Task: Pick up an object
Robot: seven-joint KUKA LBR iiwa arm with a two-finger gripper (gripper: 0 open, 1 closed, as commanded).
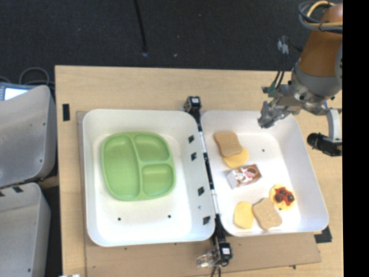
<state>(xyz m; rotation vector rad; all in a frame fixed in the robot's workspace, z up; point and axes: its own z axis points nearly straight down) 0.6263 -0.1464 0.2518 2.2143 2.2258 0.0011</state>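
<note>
The right bin point(300, 154) holds several food items. A tan bread slice point(228, 143) lies over a yellow piece point(238, 157) near the bin's left side. A small red-and-white packet point(245, 175) sits in the middle. Toward the front lie a yellow slice point(243, 214), a brown bread slice point(268, 214) and a yellow piece with red spots point(283, 197). My gripper point(266, 120) hangs over the back right corner of this bin, apart from all the items, with nothing visibly between its fingers.
The left bin point(92, 212) carries a green divided plate point(138, 165). A hinge strip with black clips point(203, 166) runs between the bins. Grey equipment point(23, 131) stands off the bench at the left. The arm's orange band point(320, 48) rises at the right.
</note>
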